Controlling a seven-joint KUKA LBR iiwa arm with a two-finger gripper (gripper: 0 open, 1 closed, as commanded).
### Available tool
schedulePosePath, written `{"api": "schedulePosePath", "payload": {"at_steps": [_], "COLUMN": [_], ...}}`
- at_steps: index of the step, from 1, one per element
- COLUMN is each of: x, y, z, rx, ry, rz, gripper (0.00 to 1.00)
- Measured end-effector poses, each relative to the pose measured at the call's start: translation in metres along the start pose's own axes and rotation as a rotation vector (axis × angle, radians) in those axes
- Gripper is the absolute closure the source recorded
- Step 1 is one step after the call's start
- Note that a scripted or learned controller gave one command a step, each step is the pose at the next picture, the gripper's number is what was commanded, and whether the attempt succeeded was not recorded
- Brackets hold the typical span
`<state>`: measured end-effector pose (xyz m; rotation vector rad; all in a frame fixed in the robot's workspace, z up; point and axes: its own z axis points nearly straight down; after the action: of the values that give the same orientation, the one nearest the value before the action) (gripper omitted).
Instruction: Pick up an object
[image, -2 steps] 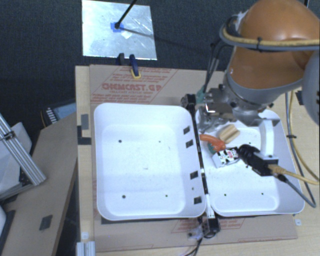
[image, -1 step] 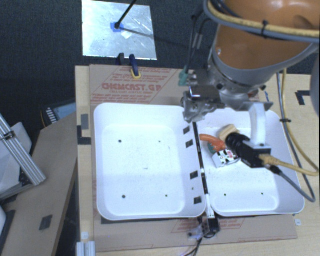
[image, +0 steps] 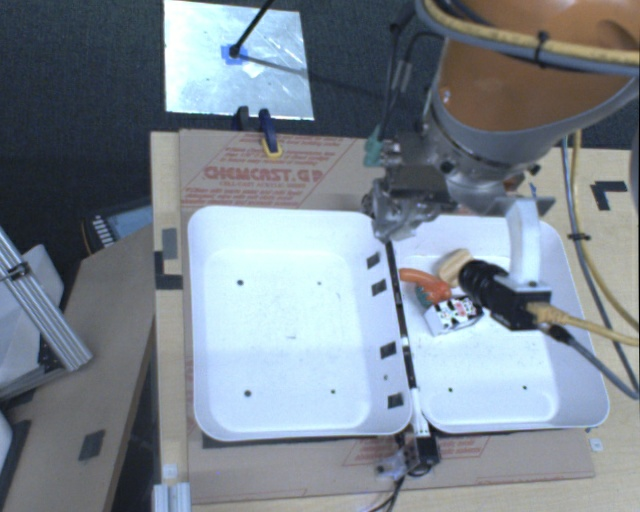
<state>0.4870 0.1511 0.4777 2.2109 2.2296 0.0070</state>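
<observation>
My gripper (image: 396, 222) hangs over the far left corner of the right bin (image: 500, 400), close to the divider between the two bins. Just in front of it lie three small things in a cluster. An orange curved piece (image: 424, 284) lies nearest the divider. A tan rounded piece (image: 454, 264) sits behind it. A white piece with dark markings (image: 450, 314) lies in front. The gripper is above and behind these things, and nothing shows between its jaws.
The left bin (image: 285, 330) lies beside the right one on a cardboard sheet (image: 265, 172) with red lettering. A shiny metal plate (image: 238, 58) lies at the back. An aluminium rail (image: 35, 305) slants at the left edge.
</observation>
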Motion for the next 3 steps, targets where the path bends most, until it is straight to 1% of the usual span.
{"api": "schedulePosePath", "payload": {"at_steps": [1,2,3], "x": [0.031,0.086,0.083], "y": [0.106,0.056,0.059], "z": [0.056,0.021,0.012], "rx": [-0.001,0.001,0.000], "ry": [-0.001,0.002,0.001], "rz": [0.007,-0.002,0.002], "gripper": [1.00,1.00,1.00]}}
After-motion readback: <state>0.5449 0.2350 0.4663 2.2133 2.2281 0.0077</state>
